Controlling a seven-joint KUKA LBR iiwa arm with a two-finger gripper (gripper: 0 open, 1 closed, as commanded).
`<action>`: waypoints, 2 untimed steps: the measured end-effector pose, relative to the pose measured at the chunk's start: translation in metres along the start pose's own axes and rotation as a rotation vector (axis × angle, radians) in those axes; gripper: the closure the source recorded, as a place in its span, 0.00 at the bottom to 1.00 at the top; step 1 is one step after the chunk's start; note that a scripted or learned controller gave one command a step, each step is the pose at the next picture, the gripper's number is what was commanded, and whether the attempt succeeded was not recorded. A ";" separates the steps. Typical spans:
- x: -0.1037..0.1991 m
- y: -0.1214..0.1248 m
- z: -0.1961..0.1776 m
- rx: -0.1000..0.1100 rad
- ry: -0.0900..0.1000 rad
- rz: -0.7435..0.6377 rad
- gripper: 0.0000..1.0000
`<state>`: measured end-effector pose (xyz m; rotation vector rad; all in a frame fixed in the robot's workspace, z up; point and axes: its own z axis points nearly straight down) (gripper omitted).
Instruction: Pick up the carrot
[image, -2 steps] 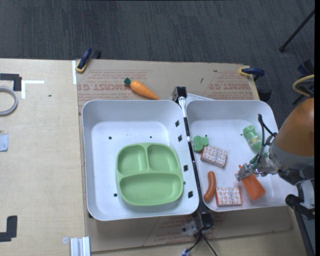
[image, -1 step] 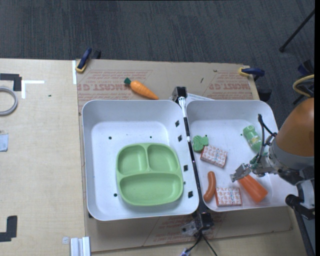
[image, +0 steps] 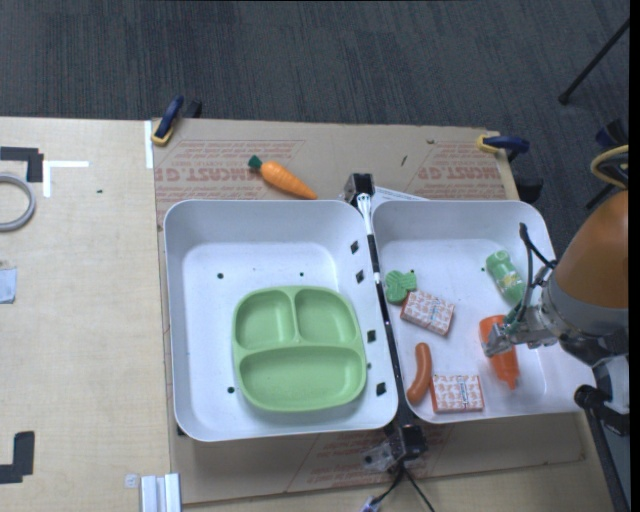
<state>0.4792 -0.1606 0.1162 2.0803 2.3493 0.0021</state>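
Closest to the lens is a black clamp (image: 400, 443) with a cable at the bottom edge, where the two bins meet. Going left to right: the left bin (image: 190, 300) just has a green divided plate (image: 298, 348) in it. Above that bin, in the upper middle of the frame, there's an obvious carrot (image: 285, 178), orange with a green top, lying on the cardboard (image: 440, 165) outside both bins. The right bin (image: 450, 215) has a small green toy (image: 401, 285), a patterned box (image: 428, 313), a sausage (image: 421, 371) and a second box (image: 457, 393). Further right there's a green bottle (image: 504, 275) and an orange-red tapered piece (image: 503, 362). The gripper (image: 508, 338) sits right on top of that last one, at its upper end. Honestly can't tell if the gripper is open or clamped, or whether it has anything. I also can't say if the orange-red piece is a second carrot or something else. If it's the target, I'd grab across the narrow width near the thicker end and lift straight up, staying clear of the bin wall just to the right. If the cardboard carrot is the one meant, the arm is well away from it and needs to travel across to the upper middle.
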 end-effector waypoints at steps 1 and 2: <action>0.054 0.005 0.020 0.004 0.002 0.245 1.00; 0.054 0.005 0.020 0.004 0.002 0.245 0.00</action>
